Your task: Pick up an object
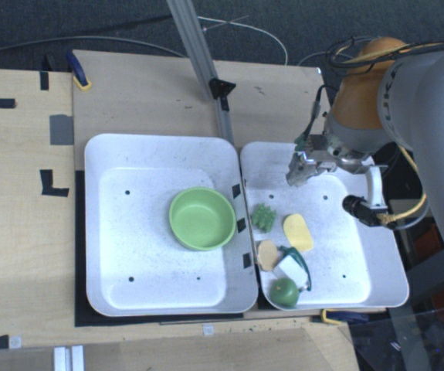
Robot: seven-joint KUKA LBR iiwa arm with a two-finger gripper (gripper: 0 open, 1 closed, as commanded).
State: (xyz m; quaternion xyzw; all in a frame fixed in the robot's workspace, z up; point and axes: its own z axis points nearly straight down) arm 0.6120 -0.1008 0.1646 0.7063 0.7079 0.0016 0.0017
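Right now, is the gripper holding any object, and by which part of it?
Nothing is held. The gripper hangs above the right bin, apart from the toys near the bin's front.

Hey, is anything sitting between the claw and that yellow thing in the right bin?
Nothing visible does. The claw hangs over the right bin's upper part, and bare white floor lies between it and the yellow object. The green broccoli-like piece sits off to the side.

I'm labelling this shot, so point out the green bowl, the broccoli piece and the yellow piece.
green bowl (201,219), camera view, inside bottom.
broccoli piece (264,217), camera view, its leafy top.
yellow piece (297,233), camera view, its middle.
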